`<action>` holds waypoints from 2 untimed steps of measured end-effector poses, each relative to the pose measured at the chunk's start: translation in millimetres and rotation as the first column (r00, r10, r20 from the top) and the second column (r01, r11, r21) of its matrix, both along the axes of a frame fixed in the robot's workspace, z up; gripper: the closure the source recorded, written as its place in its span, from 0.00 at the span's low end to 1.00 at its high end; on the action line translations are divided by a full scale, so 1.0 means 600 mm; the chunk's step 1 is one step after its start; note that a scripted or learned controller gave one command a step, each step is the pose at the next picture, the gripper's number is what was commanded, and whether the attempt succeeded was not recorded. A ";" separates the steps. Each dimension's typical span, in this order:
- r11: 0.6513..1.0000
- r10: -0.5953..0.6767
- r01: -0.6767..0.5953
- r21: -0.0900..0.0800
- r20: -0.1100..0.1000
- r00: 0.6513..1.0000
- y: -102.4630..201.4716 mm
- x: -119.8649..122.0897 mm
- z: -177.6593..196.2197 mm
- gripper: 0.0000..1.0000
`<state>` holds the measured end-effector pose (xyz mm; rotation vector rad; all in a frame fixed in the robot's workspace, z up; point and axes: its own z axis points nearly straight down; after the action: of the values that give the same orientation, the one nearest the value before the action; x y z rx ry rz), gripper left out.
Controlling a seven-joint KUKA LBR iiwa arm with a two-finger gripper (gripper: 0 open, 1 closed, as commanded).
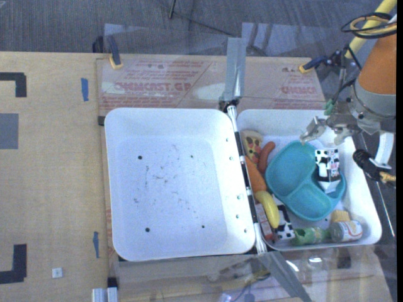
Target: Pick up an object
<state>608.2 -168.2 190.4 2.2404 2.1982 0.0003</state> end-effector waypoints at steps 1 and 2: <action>0.999 0.032 -0.032 0.012 -0.002 0.999 -0.077 -0.042 -0.161 0.00; 1.000 0.028 -0.028 -0.001 0.009 1.000 -0.086 -0.038 -0.140 1.00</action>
<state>585.1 -219.8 106.5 2.2044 2.2246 0.0095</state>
